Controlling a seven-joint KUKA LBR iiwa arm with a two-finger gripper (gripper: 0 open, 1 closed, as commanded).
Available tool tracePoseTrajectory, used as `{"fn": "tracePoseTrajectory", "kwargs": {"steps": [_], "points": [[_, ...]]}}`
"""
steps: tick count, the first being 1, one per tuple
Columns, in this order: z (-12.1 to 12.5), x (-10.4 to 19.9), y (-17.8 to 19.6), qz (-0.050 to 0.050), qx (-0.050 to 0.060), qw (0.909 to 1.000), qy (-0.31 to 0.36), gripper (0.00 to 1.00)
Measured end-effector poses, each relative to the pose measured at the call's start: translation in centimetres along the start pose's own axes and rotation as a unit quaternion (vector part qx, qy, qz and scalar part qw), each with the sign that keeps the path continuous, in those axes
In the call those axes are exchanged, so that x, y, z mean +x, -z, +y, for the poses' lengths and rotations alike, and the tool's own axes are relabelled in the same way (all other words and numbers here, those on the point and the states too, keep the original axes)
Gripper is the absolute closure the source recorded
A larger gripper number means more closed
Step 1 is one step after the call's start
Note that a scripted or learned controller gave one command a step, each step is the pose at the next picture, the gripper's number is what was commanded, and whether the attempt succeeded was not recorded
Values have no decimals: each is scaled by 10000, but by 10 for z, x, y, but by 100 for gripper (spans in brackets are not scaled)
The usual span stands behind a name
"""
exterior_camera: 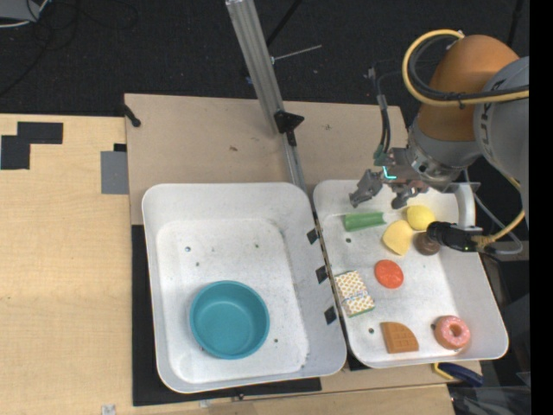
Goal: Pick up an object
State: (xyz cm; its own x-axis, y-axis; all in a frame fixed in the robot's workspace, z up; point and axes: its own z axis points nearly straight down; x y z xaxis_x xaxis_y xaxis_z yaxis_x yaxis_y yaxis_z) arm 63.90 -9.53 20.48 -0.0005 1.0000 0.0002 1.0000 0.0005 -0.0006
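Right bin [484, 314], far end: the gripper [381, 188] hangs over the bin's back rim, wrist and orange band above and to the right of it. Two dark fingers [363, 190] splay downward and stand apart; nothing sits between them.

Nearest candidate: a green stick-like block [363, 220], lying flat on the bin floor just below the gripper in the view, that is, toward the near side of the bin. Its long axis runs roughly left-right across the bin, slightly tilted, left end close to the wall shared with the left bin [164, 232]. The fingers look spread along much the same line as that axis, so my read is that a straight descent would straddle the block lengthwise; a wrist turn seems needed to close across its narrow width.

Other objects, placed from the green block: a yellow lemon-like piece [420, 216] and a yellow wedge [398, 237] just to its right; a red-orange round piece [389, 274] nearer the camera; a patterned small box [353, 292] against the shared wall; a brown wedge [398, 337] and pink doughnut [451, 332] at the near end.

Left bin holds a teal bowl [229, 319], well apart from the gripper.
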Motion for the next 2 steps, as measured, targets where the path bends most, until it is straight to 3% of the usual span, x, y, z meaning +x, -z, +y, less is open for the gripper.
{"fn": "tracePoseTrajectory", "kwargs": {"steps": [1, 2], "points": [[0, 0, 0, 0, 1, 10000, 0, 0], [-4, 0, -43, 0, 17, 10000, 0, 0]]}}
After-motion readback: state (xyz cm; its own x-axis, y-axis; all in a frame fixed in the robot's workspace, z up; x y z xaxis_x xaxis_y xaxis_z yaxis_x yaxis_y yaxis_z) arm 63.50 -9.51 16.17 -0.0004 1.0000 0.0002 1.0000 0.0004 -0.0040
